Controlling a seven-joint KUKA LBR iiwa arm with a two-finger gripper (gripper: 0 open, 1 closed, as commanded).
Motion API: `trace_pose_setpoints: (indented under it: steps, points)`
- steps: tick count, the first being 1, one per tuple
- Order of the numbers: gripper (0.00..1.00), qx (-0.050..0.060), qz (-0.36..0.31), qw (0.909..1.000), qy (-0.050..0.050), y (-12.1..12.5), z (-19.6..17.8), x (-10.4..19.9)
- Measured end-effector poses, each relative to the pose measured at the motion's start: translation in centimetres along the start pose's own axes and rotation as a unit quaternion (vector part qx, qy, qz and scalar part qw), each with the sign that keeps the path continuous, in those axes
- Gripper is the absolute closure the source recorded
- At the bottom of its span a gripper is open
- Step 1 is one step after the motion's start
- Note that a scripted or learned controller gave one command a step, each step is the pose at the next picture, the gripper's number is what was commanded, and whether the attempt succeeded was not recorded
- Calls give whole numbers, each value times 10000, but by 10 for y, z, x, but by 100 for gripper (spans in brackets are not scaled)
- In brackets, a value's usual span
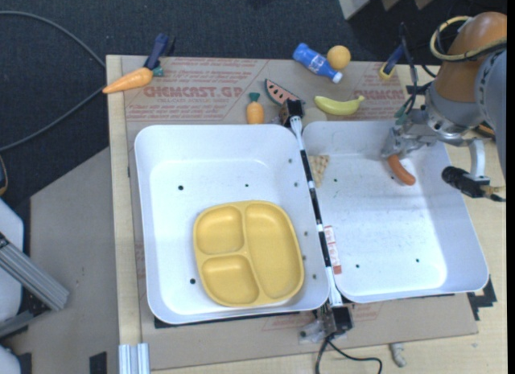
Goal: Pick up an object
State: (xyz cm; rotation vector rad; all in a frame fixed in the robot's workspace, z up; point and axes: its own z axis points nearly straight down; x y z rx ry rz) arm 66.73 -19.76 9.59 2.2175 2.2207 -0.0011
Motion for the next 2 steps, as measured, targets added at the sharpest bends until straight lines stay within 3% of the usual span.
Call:
trace_pose_setpoints:
  steps: [1, 2]
  points:
    - [100, 16, -1, 10000, 24, -31, -4, 93]
    - [100, 8, 0, 10000, 19, -72, -90, 160]
